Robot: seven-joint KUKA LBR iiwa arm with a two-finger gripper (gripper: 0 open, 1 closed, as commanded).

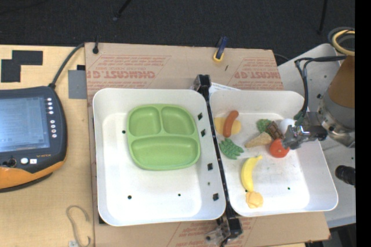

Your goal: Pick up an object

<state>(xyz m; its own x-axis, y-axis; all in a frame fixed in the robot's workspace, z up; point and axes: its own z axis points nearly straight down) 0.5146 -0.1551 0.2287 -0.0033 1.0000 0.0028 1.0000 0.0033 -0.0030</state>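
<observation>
The right bin (313, 196) holds several toy foods: a sausage (231, 122), a green leaf (231, 149), a banana (249, 171), an orange piece (254, 200), a cone-like wedge (258, 138), a green broccoli (266, 124) and a red tomato (279, 149). My gripper (290, 138) reaches in from the right and sits low over the bin, right beside the tomato and the broccoli. Its tips are dark and small against those toys.
The left bin (110, 182) carries a green divided plate (163, 137). A teach pendant (29, 133) lies at the far left on the bench. A black clamp bar (210, 147) runs between the bins. A blue-yellow clip (219, 50) sits at the cardboard's far edge.
</observation>
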